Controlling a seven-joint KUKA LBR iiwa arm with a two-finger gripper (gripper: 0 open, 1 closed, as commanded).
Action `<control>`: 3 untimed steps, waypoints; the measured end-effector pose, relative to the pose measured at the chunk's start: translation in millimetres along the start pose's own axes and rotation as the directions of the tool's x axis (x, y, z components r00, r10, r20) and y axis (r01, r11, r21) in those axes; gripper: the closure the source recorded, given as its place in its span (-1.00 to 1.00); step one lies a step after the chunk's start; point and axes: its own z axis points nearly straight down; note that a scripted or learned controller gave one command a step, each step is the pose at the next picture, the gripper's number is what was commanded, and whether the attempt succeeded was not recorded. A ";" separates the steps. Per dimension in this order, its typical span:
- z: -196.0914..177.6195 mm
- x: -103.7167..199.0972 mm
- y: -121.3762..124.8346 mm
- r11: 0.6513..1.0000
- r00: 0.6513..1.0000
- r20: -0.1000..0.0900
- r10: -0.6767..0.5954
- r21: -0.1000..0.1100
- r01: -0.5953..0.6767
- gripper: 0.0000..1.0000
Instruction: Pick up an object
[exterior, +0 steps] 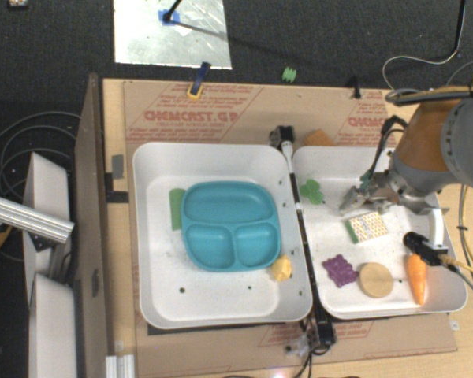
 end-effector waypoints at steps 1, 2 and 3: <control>-0.5 -5.4 -38.3 1.000 1.000 -0.002 0.006 0.008 -0.006 -1.00; -61.0 -57.6 15.7 1.000 1.000 0.004 0.003 -0.005 -0.003 -1.00; 2.1 -21.3 25.5 1.000 1.000 -0.002 -0.001 0.005 0.001 -1.00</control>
